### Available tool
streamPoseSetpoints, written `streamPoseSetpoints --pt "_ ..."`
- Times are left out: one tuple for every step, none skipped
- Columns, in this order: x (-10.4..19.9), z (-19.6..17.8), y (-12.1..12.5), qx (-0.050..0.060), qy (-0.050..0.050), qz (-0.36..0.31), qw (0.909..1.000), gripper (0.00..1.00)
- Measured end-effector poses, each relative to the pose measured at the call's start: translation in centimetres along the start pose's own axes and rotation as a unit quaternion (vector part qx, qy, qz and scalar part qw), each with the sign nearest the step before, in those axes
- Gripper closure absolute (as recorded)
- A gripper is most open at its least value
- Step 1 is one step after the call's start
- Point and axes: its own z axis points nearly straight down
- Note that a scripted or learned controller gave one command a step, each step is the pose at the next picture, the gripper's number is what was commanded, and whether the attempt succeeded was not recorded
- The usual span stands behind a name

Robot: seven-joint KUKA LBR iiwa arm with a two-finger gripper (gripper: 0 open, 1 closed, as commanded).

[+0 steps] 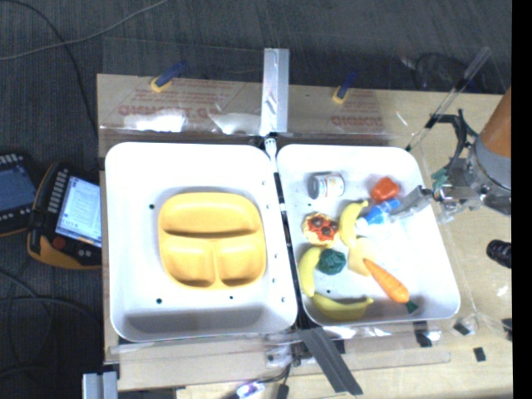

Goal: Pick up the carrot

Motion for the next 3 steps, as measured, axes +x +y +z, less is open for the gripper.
streamPoseSetpoints --pt "2.1 13.0 -2.5 0.0 0.001 -0.123 0.9924 0.0" --pt "1.7 15.9 -2.4 -0.004 -0.001 -0.1 0.995 0.0" --pt "1.9 14.8 -2.1 -0.008 -0.001 -0.1 0.995 1.0"
